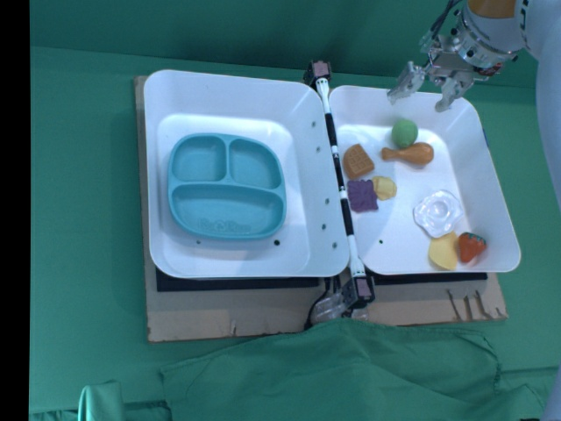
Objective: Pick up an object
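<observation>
My gripper (427, 88) hangs over the far edge of the right bin (491, 191), open, with nothing between its fingers. Just below it lies a green ball (404, 132), and beside that an orange drumstick (409, 154). Further left in the same bin are a tan waffle piece (358, 161), a purple piece (362, 196) and a small yellow chip (384, 187). Near the front of the bin rest a clear plastic piece (437, 212), a yellow wedge (443, 253) and a red strawberry (472, 246).
The left bin (298, 121) holds a teal divided plate (227, 186). A black-and-white striped bar (337, 160) runs between the bins. Green cloth (351, 371) is bunched at the bench's front.
</observation>
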Robot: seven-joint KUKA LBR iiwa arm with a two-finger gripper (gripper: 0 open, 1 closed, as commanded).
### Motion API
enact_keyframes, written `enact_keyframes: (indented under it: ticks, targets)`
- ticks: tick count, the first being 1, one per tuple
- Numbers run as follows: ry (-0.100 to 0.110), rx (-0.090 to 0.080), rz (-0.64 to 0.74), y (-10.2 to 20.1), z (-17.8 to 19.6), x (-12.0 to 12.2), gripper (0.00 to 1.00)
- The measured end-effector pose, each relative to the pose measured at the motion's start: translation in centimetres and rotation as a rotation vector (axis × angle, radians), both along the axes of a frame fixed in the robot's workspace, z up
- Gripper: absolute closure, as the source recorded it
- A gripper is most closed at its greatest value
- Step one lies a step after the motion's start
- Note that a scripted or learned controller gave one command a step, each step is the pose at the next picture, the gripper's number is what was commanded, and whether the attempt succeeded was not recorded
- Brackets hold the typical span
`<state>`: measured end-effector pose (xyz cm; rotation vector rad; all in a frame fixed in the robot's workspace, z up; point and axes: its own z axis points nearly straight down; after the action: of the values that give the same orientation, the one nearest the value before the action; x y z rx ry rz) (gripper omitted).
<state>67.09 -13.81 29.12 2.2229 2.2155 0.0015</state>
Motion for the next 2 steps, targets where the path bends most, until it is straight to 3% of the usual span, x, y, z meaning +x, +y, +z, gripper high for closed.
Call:
enact_keyframes:
  ticks: [1, 2]
  targets:
    - [0.000, 0.000, 0.000, 0.0, 0.0, 0.0, 0.00]
    - [0.004, -0.001, -0.001, -0.9, -4.3, 0.3, 0.00]
